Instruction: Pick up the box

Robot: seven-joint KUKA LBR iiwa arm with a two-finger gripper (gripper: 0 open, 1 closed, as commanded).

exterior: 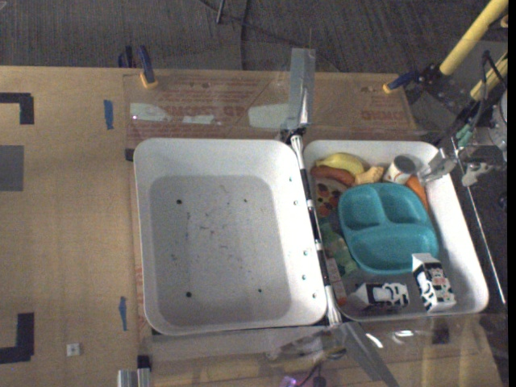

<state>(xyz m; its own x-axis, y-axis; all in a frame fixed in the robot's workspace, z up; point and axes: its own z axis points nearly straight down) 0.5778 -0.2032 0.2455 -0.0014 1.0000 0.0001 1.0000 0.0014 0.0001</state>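
can make out the gripper at the far right corner of the right bin, with nothing seen in its hold, and cannot tell how far open it is. well apart from it, down at the same bin's near rim, find the black-and-white box, with a second such carton lying just to its left. between gripper and box, see a teal plate; just left of the gripper, a cup and a banana.

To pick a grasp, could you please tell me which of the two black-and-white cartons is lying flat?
The black-and-white carton along the right bin's near edge lies flat; the other patterned carton, at the near right corner, stands upright.
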